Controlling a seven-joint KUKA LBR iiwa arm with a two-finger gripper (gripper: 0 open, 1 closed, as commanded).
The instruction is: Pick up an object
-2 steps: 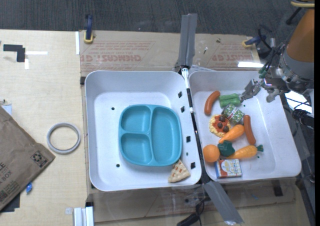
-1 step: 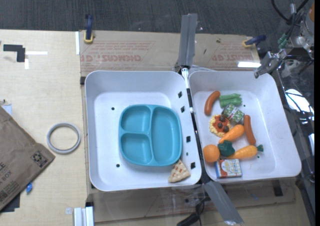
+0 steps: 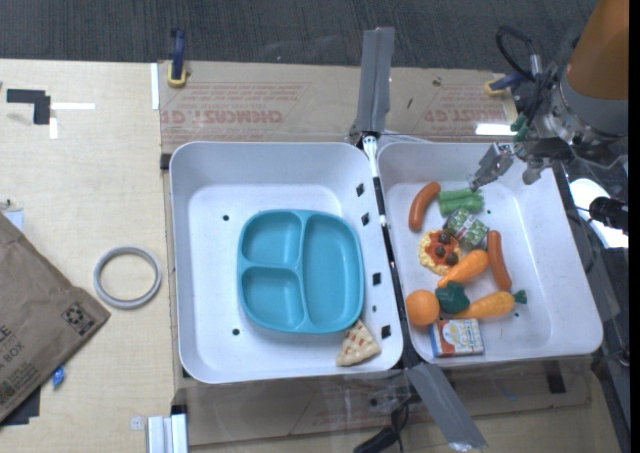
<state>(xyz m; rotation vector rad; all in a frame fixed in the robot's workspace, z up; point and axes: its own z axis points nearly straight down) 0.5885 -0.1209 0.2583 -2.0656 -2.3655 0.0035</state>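
Observation:
My gripper (image 3: 509,168) hangs over the far edge of the right bin (image 3: 560,241), open, with nothing between its fingers. Just below and left of it lie a green toy vegetable (image 3: 460,201) and an orange-red sausage (image 3: 424,205). Nearer the front are a small green packet (image 3: 468,229), a round pizza piece (image 3: 436,252), a carrot (image 3: 466,267), a red sausage (image 3: 497,259), an orange (image 3: 421,307), a second carrot (image 3: 488,305) and a small carton (image 3: 458,337).
The left bin (image 3: 200,241) holds a teal divided plate (image 3: 300,271) and a pizza slice (image 3: 358,346) at its front right corner. A grey ring (image 3: 127,275) and a brown cardboard box (image 3: 30,331) lie on the bench to the left.

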